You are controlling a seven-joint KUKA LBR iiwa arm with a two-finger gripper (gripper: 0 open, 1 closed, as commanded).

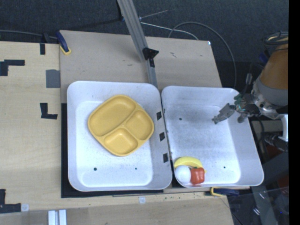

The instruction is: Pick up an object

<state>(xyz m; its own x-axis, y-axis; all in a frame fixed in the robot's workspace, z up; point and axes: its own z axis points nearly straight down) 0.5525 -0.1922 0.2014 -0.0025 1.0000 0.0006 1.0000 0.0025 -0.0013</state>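
A yellow divided plate (121, 124) lies in the left bin (77, 139). At the front left corner of the right bin (243, 168) a small yellow curved object (188, 161), a white round object (183, 174) and a red object (198, 176) sit bunched together. My gripper (229, 119) hangs over the right bin's far right part, well away from that cluster. Its fingers (219, 117) are spread open and hold nothing.
A grey metal pole (136, 29) slants down from the top to the gap between the bins. Cables (197, 29) run over the dark floor behind the bench. Wooden bench surface (28, 125) extends to the left.
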